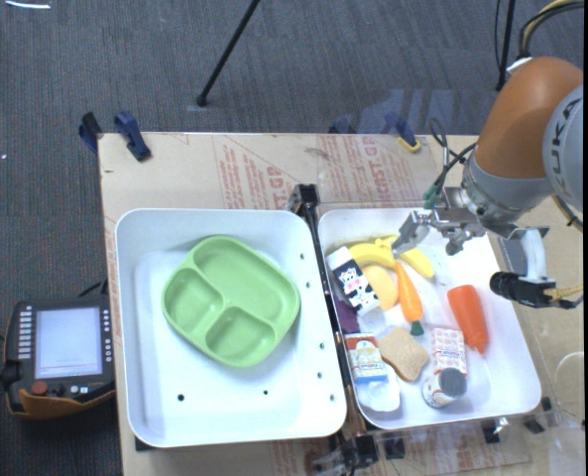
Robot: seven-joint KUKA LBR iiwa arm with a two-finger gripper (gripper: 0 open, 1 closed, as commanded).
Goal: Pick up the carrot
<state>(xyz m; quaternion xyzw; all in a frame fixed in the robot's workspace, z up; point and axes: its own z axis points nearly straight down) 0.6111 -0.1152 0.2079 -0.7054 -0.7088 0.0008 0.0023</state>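
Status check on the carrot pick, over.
Gripper above right bin's far end, jaws empty. Carrot lying among clutter, untouched. Banana and milk carton crowd it.

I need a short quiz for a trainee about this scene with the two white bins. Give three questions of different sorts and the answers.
1. True or false: the green three-compartment plastic plate lies in the same shallow white bin as the toy food.
2. Multiple choice: the small orange carrot with a green tip lies directly beside which item? A) yellow banana B) grey handheld controller with a screen C) blue clamp
3. Fill in: the two-finger gripper is above the ____ bin in the camera view.

Key: 1 false, the plate is alone in the left bin. 2 A. 3 right; it is near that bin's far edge, and nothing shows between its fingers.
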